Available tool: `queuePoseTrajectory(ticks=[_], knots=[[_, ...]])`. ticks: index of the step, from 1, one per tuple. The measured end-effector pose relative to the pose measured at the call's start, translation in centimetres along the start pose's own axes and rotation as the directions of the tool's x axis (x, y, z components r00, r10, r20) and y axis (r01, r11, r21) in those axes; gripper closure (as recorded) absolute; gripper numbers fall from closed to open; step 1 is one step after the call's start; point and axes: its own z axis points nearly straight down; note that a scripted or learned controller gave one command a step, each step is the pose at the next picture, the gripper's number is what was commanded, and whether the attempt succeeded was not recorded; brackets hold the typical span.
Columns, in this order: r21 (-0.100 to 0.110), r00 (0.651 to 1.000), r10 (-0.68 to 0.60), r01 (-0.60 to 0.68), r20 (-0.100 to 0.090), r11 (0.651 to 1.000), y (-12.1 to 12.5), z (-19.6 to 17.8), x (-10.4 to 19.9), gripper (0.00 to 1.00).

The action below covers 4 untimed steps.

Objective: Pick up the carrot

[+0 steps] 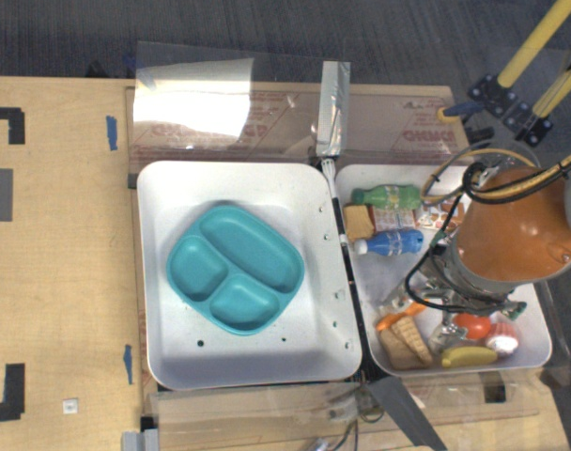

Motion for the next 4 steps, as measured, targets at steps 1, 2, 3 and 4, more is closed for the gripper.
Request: queuePoseTrajectory(ticks=[1, 2, 3, 4], knots=[[0.002, 0.998, -0.059, 0.059, -0.002, 0.998, 0.2, 0.0, -0.3, 0.0], [0.0, 0.999, -0.054, 0.054, 0.0, 0.999, 0.1, 0.0, -0.1, 0.0], [0.002, 0.966, -0.259, 0.259, 0.0, 0.966, 0.3, 0.0, 0.2, 0.0], [-0.004, 0.961, -0.278, 0.278, -0.003, 0.961, 3.0, -9.8, -1.7, 0.0]])
